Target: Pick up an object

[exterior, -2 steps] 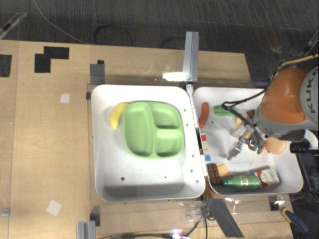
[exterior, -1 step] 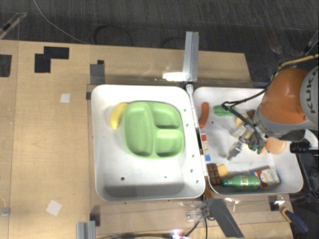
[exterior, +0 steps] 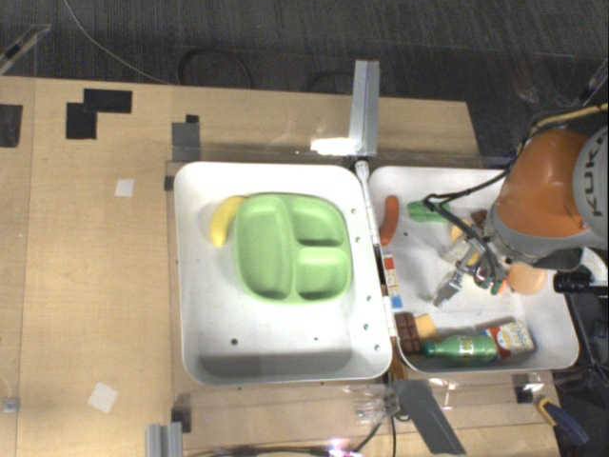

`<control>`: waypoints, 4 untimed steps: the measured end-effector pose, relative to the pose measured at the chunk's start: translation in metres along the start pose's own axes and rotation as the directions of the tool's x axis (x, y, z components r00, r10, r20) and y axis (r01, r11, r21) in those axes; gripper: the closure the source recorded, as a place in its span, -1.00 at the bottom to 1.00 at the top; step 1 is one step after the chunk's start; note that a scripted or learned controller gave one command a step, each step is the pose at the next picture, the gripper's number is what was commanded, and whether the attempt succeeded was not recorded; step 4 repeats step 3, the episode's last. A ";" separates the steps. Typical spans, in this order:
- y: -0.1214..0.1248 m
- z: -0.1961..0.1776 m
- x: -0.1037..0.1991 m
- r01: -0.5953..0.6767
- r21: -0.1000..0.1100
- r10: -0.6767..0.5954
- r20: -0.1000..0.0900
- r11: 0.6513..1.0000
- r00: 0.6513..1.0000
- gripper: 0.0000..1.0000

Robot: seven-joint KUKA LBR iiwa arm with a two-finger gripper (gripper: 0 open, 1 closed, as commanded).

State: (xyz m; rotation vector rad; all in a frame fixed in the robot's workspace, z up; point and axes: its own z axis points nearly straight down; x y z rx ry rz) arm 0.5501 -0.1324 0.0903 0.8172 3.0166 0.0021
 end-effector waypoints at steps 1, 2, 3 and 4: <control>0.000 0.000 0.000 0.000 0.000 0.000 0.000 1.000 1.000 -1.00; 0.000 0.000 0.000 0.000 0.000 0.000 0.000 1.000 1.000 -1.00; -0.034 -0.019 -0.067 0.234 0.001 -0.234 -0.004 0.972 0.972 -1.00; -0.034 -0.019 -0.067 0.234 0.001 -0.234 -0.004 0.972 0.972 -1.00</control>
